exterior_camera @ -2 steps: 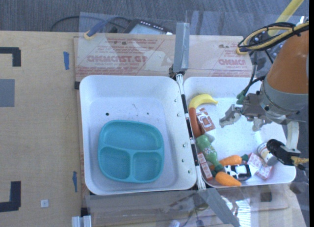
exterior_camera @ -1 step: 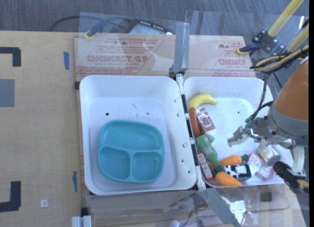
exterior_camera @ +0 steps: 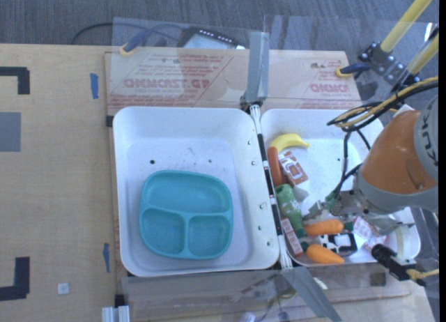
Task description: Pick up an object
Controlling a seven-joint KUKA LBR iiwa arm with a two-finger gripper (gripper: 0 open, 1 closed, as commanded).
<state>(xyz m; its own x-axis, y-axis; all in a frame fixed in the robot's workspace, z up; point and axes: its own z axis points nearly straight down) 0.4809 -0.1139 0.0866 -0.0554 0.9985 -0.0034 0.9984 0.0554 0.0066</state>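
A carrot (exterior_camera: pixel 325 254) lay just below the pincer (exterior_camera: pixel 339 242), its grip impossible to tell; the reaching step seemingly needed a clean closure.

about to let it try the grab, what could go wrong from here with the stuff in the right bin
1. The items are crowded: two carrots, a green item and a red-and-white packet lie close together along the right bin's left wall, so the gripper may catch two things or nudge neighbours away.
2. Things against the wall leave little room for a finger on that side.
3. The arm's body hides part of the bin, so a miss may be hard to see.
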